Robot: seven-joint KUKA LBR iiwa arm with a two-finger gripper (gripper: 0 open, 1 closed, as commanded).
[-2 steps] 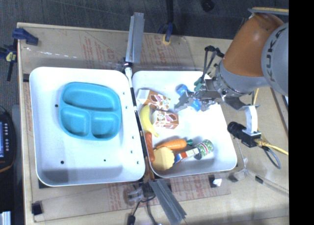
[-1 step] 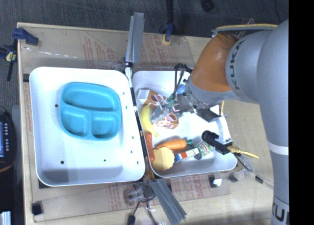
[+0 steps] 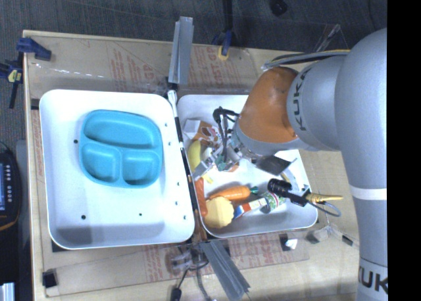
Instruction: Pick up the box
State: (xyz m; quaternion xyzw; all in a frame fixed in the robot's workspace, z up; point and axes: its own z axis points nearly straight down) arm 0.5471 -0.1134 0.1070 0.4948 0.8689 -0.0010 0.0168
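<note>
Look at the left bin (image 3: 49, 162) first: it holds one thing, a light blue divided tray (image 3: 122, 147) with one long compartment above two smaller ones. It lies flat in the upper half of the bin, well apart from the bin's near wall.

The right bin (image 3: 263, 227) is where you find the clutter and the arm. The arm comes in from the right, its orange band over the middle of the bin, and the gripper (image 3: 227, 158) is down among the things in the bin's upper left part. You cannot tell whether it is spread or pressed together; the wrist and the clutter hide that, and nothing shows as held.

The box (image 3: 208, 134), small with brown and white print, lies just beside the gripper towards the bin's far left corner. From this angle you cannot say whether the two touch.

A yellow-green banana-shaped piece (image 3: 195, 154) lies along the left wall, just below the box. Nearer the front, an orange carrot (image 3: 230, 193) lies crosswise, with a round yellow fruit (image 3: 220, 213) touching it from below. A thin red-orange stick (image 3: 199, 198) lies against the left wall beside them. To the right of the fruit lies a small tube with red, white and green on it (image 3: 260, 206).
</note>
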